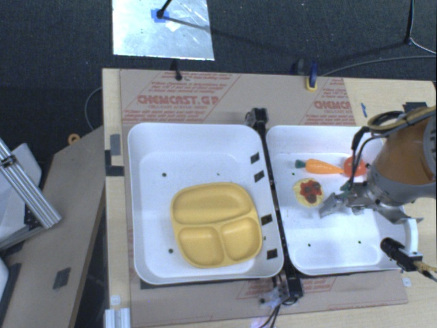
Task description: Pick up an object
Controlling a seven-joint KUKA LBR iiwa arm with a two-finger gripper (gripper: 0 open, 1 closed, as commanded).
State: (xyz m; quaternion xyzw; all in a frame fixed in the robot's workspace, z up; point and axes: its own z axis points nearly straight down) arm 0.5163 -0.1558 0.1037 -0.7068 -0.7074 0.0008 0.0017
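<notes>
Hovering over right bin (328,255): claw (332,204), just right of small pizza toy (309,190). Finger opening cannot be told. Carrot toy (322,167) lies above pizza. Yellow divided tray (216,223) sits in left bin (157,149).

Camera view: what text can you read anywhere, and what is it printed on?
"CHEMCAST GP": red print on the brown protective sheet under the bins, behind the left bin.
"CHEMCAST": the same print, partly cut off, behind the right bin.
Smaller red lines around both are too blurred to read.
</notes>
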